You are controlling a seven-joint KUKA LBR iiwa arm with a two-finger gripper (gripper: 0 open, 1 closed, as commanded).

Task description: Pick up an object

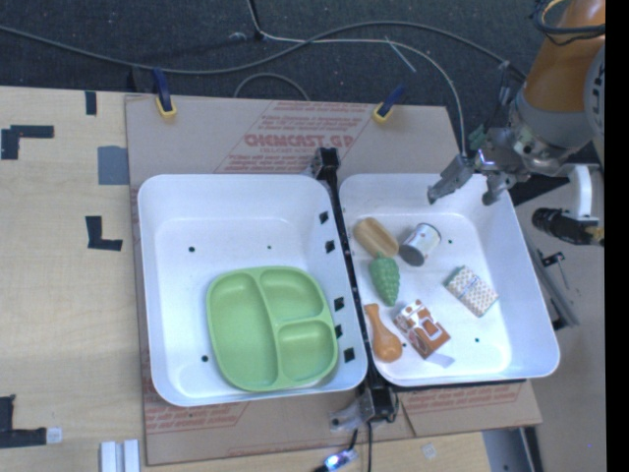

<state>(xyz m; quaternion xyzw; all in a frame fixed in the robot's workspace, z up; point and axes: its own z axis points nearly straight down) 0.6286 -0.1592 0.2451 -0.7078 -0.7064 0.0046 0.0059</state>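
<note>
Grey tool (pixel 460 191) fingers stand apart over the right bin (pixel 511 264); we should centre above the can (pixel 420 244) before descending

Cardboard sheet (pixel 285 141); blue clamps (pixel 162 94); cables (pixel 295 39)

Two bins sit side by side on the bench (pixel 59 293). The left bin (pixel 177 205) holds a divided plate (pixel 270 327) toward its near side. In the right bin (pixel 511 264), a cluster lies near the dividing wall: a roll (pixel 375 236), a can (pixel 420 244) just right of it, a pine cone (pixel 385 279) below, then a spoon (pixel 383 334) beside a packet (pixel 423 328). A small box (pixel 470 290) lies further right. The end effector (pixel 464 185) hangs over the far rim.
</note>
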